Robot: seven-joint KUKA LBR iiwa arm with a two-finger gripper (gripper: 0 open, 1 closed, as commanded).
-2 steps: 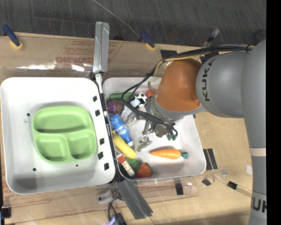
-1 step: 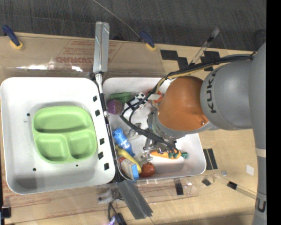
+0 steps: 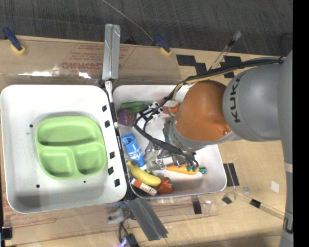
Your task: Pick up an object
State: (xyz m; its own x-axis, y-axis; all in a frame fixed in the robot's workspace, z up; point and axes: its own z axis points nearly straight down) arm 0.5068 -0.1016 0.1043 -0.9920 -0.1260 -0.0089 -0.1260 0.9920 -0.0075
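The right bin [image 3: 216, 181] holds several toy items: a yellow banana [image 3: 146, 176], an orange carrot with a green tip [image 3: 188, 170], a blue bottle [image 3: 131, 148], a purple piece [image 3: 125, 118], a green piece [image 3: 134, 106] and a red piece [image 3: 165, 186]. My gripper [image 3: 162, 161] reaches down into this bin, just above the carrot and right of the banana. The orange wrist band and grey arm cover the bin's middle and right.
The left bin [image 3: 15, 138] carries a green three-compartment tray [image 3: 69, 146]. A metal divider bar [image 3: 111, 50] stands between the bins at the back. Cardboard lies under both bins, with clamps along its far edge.
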